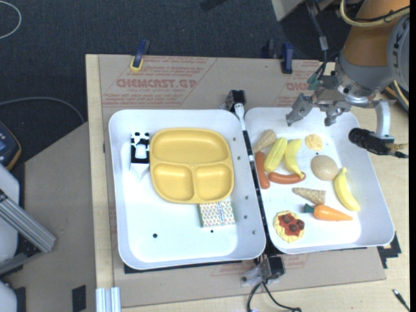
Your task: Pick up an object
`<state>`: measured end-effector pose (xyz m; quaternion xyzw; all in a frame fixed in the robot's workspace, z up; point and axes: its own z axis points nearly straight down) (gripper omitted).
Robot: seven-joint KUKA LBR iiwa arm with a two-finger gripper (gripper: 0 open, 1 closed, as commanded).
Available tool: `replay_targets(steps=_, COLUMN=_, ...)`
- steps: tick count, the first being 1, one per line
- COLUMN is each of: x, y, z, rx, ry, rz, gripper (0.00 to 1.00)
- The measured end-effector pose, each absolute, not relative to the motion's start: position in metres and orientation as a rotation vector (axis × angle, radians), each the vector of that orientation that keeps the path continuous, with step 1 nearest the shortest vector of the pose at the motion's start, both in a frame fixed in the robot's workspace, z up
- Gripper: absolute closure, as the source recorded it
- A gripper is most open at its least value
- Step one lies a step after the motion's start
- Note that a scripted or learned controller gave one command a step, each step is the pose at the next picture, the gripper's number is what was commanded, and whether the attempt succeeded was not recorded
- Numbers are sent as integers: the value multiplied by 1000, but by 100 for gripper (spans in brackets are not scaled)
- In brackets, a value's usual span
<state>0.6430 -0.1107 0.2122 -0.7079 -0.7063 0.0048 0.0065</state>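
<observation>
My gripper (316, 114) hangs over the far edge of the right bin (370, 229), open, with nothing between its fingers. Below it in that bin lie toy foods: a corn cob (275, 153), a small banana (294, 156), a sausage (286, 177), a red hot dog (261, 169), a tan bread roll (324, 167), a larger banana (345, 190), a carrot (331, 213), a cracker wedge (309, 194), a mini pizza (290, 225) and a small pale piece (314, 142). The gripper stands a little above and behind the pale piece.
The left bin (130, 233) holds a yellow divided plate (192, 164), a patterned sponge-like block (216, 214) and a black-and-white item (139, 149). Clamps (137, 56) sit on the bench's far edge. Cables run at the right.
</observation>
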Motion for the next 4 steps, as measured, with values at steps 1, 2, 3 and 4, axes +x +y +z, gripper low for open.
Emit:
replay_targets(steps=1, x=646, y=-110, z=221, rx=-2220, ry=-2221, rz=0, gripper=0)
replay_targets(steps=2, x=641, y=-117, z=161, rx=-2218, ry=-2216, rz=7, gripper=0)
replay_targets(steps=3, x=635, y=-121, z=106, rx=-2223, ry=-2219, rz=-3, gripper=0)
replay_targets(steps=4, x=634, y=-121, z=84, rx=-2218, ry=-2219, rz=4, gripper=0)
